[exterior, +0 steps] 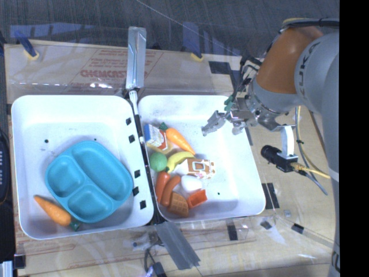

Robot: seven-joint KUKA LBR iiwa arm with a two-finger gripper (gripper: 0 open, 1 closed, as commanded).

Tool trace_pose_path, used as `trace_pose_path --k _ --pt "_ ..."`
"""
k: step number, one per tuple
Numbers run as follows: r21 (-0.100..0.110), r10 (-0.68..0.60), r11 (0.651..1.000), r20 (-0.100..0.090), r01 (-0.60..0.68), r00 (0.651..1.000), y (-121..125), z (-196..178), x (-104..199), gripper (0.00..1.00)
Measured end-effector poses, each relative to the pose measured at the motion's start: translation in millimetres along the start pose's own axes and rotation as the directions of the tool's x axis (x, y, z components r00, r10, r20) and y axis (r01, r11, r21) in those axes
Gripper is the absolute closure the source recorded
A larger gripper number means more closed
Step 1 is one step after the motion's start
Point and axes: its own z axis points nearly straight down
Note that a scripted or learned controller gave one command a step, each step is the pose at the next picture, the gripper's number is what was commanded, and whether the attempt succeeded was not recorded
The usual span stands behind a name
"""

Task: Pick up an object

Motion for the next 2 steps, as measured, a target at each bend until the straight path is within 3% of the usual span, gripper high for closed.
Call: trace_pose_path --k 1,2 --pt "0.002 0.065 0.998 0.0 -0.065 0.998 56.6 99.7 73.5 0.0" --pt "-0.027 -0.131 0.991 0.014 0.131 0.991 28.2 119.2 64.8 0.0"
